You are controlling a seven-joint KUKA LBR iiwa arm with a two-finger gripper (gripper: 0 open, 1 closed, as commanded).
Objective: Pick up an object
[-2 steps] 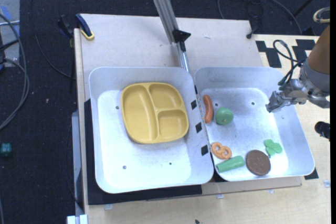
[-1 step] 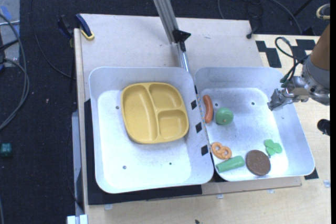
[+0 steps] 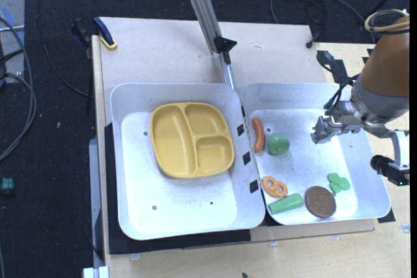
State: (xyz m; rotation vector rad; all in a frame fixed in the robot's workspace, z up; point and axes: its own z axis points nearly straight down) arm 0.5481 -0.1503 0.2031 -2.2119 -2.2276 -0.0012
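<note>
The right bin holds several small toy foods. A red-orange sausage lies at its left wall, with a green ball just right of it. Lower down are an orange pretzel, a green pickle, a brown round cookie and a small green leafy piece. My gripper hangs over the upper right part of this bin, right of the green ball and apart from it. I see nothing held in it.
The left bin bears a yellow divided plate. A slanted metal pole runs from the top down to the bins' seam. Cables lie on the dark floor around the bench.
</note>
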